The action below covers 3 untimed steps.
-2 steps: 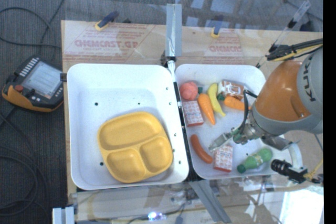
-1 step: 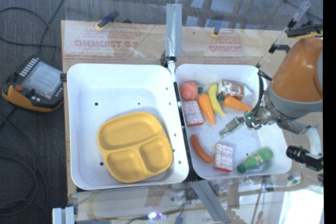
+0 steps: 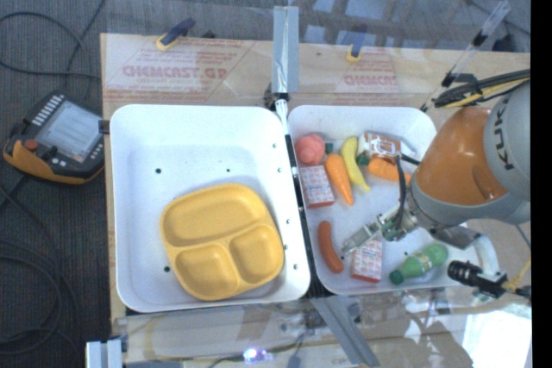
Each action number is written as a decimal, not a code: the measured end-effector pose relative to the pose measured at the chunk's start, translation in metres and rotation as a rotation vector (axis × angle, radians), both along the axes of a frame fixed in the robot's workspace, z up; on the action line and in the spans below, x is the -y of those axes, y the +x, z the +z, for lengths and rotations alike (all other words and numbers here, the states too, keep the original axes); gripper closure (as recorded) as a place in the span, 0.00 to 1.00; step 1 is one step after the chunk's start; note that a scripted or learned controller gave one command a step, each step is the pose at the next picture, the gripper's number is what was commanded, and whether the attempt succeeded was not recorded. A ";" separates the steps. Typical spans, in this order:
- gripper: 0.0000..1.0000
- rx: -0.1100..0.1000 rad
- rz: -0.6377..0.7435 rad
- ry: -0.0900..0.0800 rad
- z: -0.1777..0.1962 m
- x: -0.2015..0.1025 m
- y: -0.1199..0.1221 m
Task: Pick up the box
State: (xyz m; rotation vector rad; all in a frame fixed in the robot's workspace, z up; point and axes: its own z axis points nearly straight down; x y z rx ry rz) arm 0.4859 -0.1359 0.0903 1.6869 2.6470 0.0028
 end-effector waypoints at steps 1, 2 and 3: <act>1.00 0.005 0.000 0.000 0.008 0.000 0.003; 1.00 -0.010 -0.321 0.000 0.090 -0.048 -0.002; 0.00 -0.010 -0.321 -0.001 0.090 -0.048 -0.002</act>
